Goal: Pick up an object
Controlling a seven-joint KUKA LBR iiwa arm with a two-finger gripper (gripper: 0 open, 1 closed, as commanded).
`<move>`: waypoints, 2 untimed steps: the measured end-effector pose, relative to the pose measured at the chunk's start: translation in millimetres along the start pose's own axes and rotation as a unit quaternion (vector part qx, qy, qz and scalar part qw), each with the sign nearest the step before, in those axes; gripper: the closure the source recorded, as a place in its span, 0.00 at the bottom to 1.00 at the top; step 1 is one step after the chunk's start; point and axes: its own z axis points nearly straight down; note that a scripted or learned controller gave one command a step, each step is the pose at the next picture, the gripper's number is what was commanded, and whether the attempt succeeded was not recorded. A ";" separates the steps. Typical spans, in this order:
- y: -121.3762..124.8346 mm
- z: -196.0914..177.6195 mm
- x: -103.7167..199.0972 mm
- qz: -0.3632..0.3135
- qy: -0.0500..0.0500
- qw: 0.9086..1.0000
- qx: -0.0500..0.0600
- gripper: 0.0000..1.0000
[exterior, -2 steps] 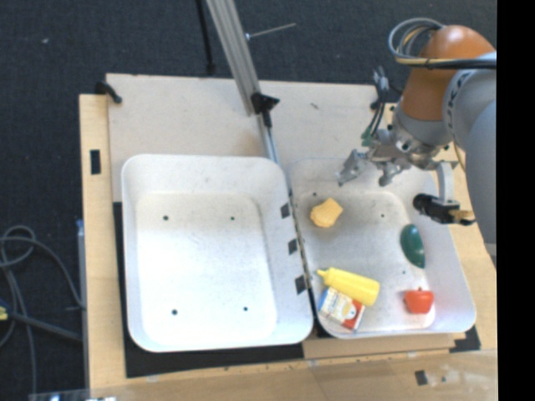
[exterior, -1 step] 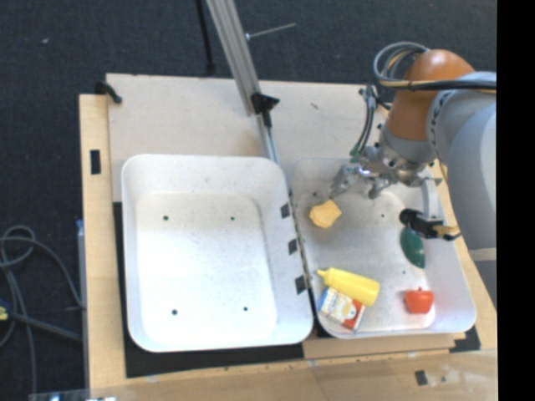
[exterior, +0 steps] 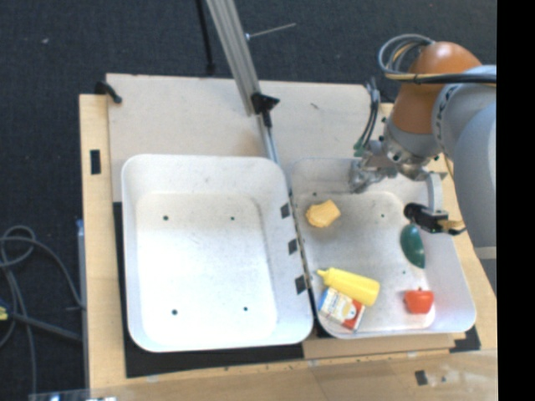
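My gripper (exterior: 361, 179) hangs over the back edge of the right bin (exterior: 458, 284), with the grey arm and its orange band behind it to the right. A pale yellow lump (exterior: 323, 214) lies a short way to the gripper's front left, apart from it. A yellow squeeze bottle (exterior: 351, 283) rests near the bin's front on a small red and white packet (exterior: 339, 309). A dark green piece (exterior: 412, 245) lies by the right wall, and a small red piece (exterior: 419, 300) sits in the front right corner.
The left bin (exterior: 142, 182) stands beside the right one, their walls meeting at the middle. A slanted metal pole (exterior: 236, 48) rises from the board behind the bins. Loose cables (exterior: 33, 257) lie on the floor at the left.
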 end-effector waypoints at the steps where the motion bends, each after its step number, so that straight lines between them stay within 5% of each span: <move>1: -4.3 -63.4 0.8 0.002 0.002 1.000 -0.001 1.00; 2: -2.5 -118.9 -1.4 0.000 0.001 1.000 -0.001 1.00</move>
